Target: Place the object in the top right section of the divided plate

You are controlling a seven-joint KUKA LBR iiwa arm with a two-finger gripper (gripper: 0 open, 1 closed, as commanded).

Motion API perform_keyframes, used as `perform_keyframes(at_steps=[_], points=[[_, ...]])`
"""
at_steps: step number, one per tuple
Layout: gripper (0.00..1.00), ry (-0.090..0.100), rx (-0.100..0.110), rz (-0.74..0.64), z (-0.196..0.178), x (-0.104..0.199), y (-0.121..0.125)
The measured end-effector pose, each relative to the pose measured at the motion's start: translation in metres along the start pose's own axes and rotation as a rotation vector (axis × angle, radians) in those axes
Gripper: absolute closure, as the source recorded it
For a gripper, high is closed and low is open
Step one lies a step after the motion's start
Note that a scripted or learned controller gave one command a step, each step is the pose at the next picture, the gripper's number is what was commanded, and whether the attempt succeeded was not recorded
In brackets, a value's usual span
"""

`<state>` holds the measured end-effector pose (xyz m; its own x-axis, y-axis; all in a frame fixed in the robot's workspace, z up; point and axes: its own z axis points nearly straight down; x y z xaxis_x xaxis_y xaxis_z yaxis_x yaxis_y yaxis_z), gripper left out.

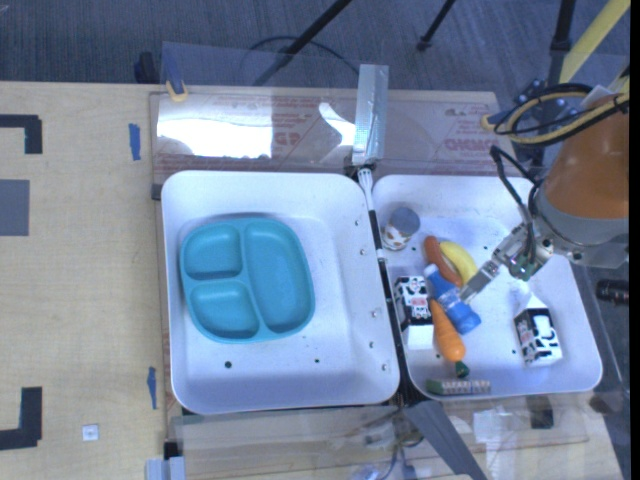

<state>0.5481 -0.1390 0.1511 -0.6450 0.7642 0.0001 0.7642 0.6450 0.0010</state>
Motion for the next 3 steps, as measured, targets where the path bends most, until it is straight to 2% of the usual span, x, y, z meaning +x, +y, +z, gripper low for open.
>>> perform_keyframes(at_steps=[1, 2, 3], points=[[1.00, -0.004, -0.004, 0.002, -0.011, -0.001, 0.001], [0.00, -0.003, -0.004, 0.002, -0.010, -0.001, 0.001], [1.00, -0.007, -0.008, 0.004, -0.021, -0.002, 0.001]])
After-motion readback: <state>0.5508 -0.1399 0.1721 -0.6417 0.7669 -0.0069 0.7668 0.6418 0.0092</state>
